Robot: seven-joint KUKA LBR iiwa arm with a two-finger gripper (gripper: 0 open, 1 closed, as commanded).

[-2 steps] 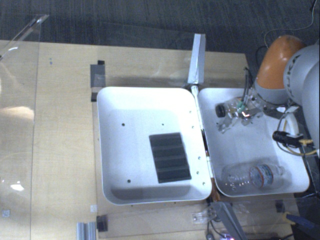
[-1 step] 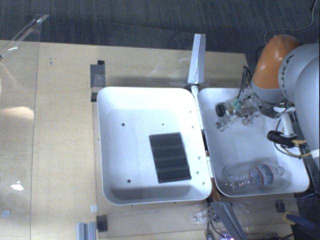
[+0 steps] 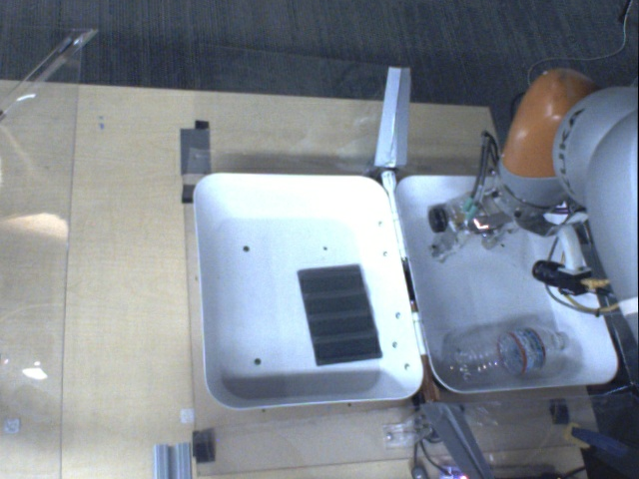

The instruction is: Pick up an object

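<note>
The clear bottle (image 3: 504, 352) lies well below the hand (image 3: 444, 236).

Just one camera here, fixed high above the pale wooden bench (image 3: 110, 297) and looking down at a slant. It sits far enough back to fit both shallow white plastic bins (image 3: 215, 267) in frame, with dark carpet along the top edge. The grey arm with an orange band (image 3: 559, 138) comes in from the right.
</note>
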